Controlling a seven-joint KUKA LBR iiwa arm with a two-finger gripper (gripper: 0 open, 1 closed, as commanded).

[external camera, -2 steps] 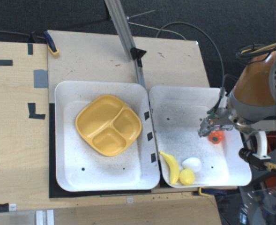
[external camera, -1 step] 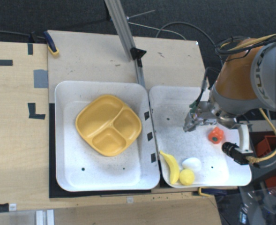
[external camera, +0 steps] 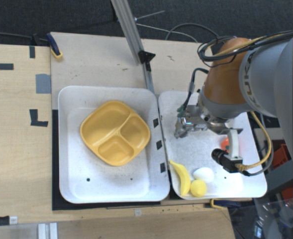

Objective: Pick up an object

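— over on the counter [external camera: 17, 133], what's the lay of it, biggest thing first?

— the arm [external camera: 245, 83] fills the right side, bent down over the right bin [external camera: 255, 185]. beside that bin, the left bin [external camera: 69, 183] carries a yellow divided plate [external camera: 115, 132], well apart from anything the arm is near.

— and the tool?

— the tool [external camera: 182, 128] hangs low over the upper left part of the right bin, close to the wall shared with the left bin. whether it is apart or together i cannot tell; it is small and dark against the speckled floor, and i see nothing between its tips.

— so what could it pick?

— the candidates sit at the bin's near edge: a banana [external camera: 181, 177], a white egg-like ball [external camera: 203, 174] and a small yellow ball [external camera: 198, 187], all bunched and touching or nearly so. something red-orange [external camera: 226, 142] peeks out beside the wrist.

— what could go wrong?

— where it hangs, there looks to be bare floor beneath, so a close here would likely catch nothing. going for the cluster, the round ones may roll away, or the tool may nudge a neighbour. the bin wall is also close enough to clip.
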